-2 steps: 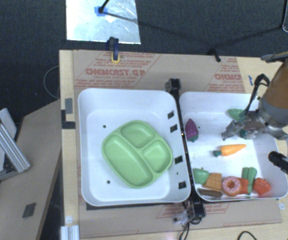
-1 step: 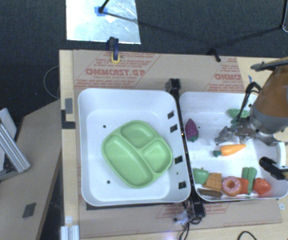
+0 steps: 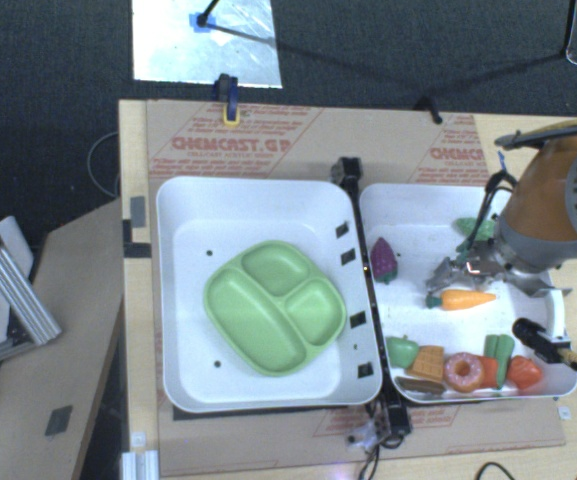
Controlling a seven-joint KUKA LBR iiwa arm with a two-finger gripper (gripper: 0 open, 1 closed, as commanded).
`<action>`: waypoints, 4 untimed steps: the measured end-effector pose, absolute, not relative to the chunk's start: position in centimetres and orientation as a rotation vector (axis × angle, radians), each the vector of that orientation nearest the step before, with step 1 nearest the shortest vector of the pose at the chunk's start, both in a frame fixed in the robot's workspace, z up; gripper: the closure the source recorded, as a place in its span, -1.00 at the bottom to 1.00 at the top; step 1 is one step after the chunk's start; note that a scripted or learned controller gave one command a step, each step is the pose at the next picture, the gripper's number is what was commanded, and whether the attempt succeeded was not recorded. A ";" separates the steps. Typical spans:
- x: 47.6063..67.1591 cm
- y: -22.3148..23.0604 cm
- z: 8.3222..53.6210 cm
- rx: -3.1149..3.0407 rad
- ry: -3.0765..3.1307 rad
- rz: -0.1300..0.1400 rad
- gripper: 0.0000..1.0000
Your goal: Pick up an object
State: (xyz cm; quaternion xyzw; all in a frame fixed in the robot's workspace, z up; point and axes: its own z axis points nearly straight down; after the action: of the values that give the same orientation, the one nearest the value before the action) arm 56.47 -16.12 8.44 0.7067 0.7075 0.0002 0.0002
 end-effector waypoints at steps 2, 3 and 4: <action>57.2 -15.5 15.5 2.213 2.223 0.005 1.00; 57.1 -15.2 19.9 2.214 2.224 0.003 1.00; 57.2 -15.2 22.5 2.215 2.225 0.002 1.00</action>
State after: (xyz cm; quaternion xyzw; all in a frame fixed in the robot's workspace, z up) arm 57.23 -15.23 22.52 0.7055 0.7088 0.0008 0.0012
